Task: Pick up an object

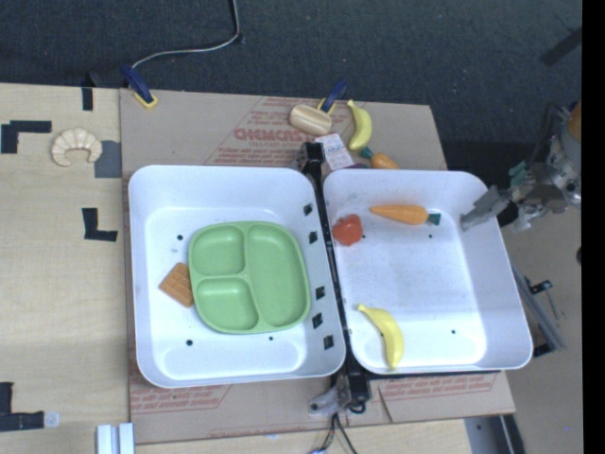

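Note:
The right bin (492,301) holds an orange carrot (402,215) near its far wall, a small red fruit (348,230) by its left wall, and a yellow banana (385,334) near the front. My gripper (489,209) hangs at the bin's far right rim, to the right of the carrot and apart from it. Nothing shows in its grasp. The arm (558,173) comes in from the right edge.
The left bin (151,206) holds a green divided plate (250,277) and a brown cracker (177,284). Behind the bins lie a bread roll (310,118), a second banana (359,126) and a small packet (333,149). A croissant (77,146) sits far left.

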`<state>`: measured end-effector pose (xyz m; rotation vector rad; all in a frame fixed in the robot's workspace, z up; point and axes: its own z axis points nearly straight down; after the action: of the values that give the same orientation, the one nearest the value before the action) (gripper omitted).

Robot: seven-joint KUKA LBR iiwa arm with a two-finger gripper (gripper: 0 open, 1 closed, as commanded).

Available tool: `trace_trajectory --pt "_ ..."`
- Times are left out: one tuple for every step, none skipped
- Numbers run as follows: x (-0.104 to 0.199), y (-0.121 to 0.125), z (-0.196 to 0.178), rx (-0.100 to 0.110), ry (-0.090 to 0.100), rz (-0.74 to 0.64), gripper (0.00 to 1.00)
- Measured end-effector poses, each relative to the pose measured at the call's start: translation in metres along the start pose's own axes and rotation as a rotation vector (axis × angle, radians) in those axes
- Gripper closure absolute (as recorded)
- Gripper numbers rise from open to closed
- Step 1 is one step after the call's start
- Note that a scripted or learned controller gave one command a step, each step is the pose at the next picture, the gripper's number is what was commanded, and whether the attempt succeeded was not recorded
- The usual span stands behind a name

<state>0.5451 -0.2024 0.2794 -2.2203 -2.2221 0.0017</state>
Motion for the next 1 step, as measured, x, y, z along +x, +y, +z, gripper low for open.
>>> trace_trajectory --pt "0.0516 -0.0166 0.1498 0.004 0.002 -0.001 0.00"
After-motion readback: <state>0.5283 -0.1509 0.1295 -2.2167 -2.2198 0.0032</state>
